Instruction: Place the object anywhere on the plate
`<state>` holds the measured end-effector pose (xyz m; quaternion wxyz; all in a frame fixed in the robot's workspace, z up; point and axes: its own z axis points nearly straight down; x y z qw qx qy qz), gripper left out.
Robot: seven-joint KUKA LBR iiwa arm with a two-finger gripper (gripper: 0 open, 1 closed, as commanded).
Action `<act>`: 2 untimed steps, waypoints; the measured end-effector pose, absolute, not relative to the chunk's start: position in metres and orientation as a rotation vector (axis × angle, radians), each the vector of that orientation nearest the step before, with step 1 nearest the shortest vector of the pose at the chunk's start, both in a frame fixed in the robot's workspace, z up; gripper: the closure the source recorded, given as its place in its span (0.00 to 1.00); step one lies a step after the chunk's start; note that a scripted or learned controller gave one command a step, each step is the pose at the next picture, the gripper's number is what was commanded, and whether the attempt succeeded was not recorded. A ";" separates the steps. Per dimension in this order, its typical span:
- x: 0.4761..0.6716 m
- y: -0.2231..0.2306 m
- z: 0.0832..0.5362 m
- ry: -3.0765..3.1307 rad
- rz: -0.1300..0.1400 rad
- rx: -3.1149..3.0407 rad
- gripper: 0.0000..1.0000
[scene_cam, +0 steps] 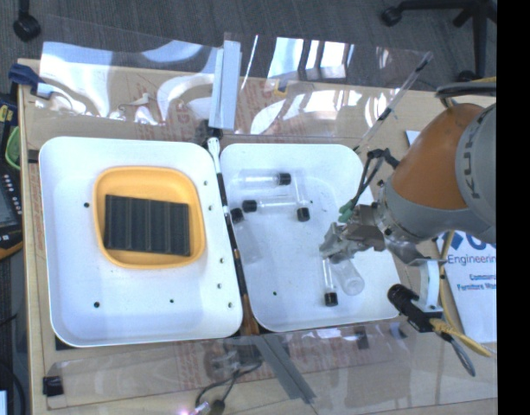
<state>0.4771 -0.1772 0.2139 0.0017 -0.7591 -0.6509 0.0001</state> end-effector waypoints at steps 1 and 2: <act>0.477 -0.095 0.193 -2.375 0.002 -2.050 1.00; 0.537 -0.063 0.225 -2.544 0.001 -1.841 1.00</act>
